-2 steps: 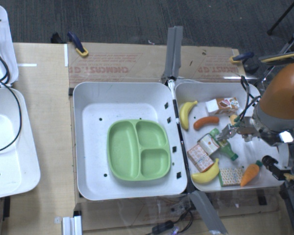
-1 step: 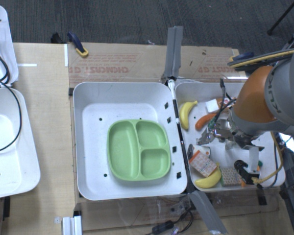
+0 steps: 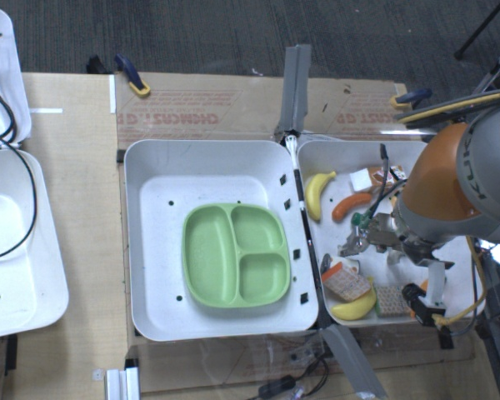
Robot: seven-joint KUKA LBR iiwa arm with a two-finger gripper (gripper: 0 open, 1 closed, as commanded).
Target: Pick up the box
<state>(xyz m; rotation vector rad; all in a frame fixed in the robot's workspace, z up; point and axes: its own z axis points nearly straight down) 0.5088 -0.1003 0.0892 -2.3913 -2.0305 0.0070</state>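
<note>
The arm (image 3: 450,182) runs off the right edge of the frame and covers much of the right bin (image 3: 317,161), so the bin's far wall and right side are hidden. The gripper (image 3: 357,242), at centre right, is a dark tangle too small to read. A white and orange box (image 3: 368,178) near the upper right is partly behind cables. The white object (image 3: 17,248) at far left is cut off by the frame edge.
</note>
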